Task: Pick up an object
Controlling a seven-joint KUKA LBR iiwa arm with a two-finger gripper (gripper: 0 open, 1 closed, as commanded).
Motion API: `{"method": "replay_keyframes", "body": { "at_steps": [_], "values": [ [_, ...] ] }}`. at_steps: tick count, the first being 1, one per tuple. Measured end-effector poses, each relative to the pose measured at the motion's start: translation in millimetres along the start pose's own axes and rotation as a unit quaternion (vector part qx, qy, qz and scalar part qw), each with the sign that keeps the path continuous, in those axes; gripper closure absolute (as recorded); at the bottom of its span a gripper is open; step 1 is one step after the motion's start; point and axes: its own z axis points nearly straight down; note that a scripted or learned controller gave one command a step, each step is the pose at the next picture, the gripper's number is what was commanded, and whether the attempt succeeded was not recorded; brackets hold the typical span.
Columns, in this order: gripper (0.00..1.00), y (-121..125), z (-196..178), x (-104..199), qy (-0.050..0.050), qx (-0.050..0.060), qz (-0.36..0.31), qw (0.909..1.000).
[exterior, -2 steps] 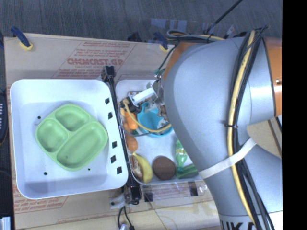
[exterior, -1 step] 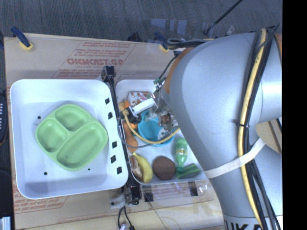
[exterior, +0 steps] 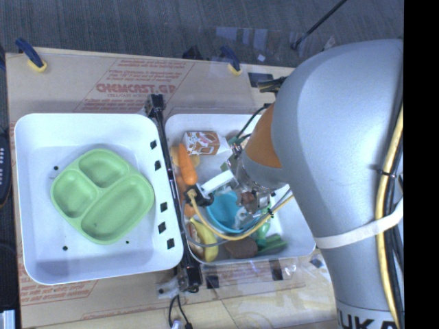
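The blue bowl (exterior: 223,214) lies near the middle of the right bin (exterior: 177,125), toward its near edge, and looks the likeliest thing to be picked, since the gripper (exterior: 248,201) hangs right over its far-right rim. Whether the fingers are spread or closed I cannot tell (the wrist and cables hide them). Clutter is the risk: a banana (exterior: 204,242) presses along the bowl's near-left side, an orange carrot (exterior: 186,170) lies by the left wall, and a small carton (exterior: 200,142) sits toward the far edge. A closing grip could glance off the curved rim, or nudge a neighbour and come up with nothing.
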Motion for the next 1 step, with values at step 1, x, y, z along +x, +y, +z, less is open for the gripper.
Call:
{"method": "replay_keyframes", "body": {
  "at_steps": [1],
  "values": [
    [0.0, 15.7, 0.5, 84.5, 0.001, -0.001, -0.004, 1.0]
  ]
}}
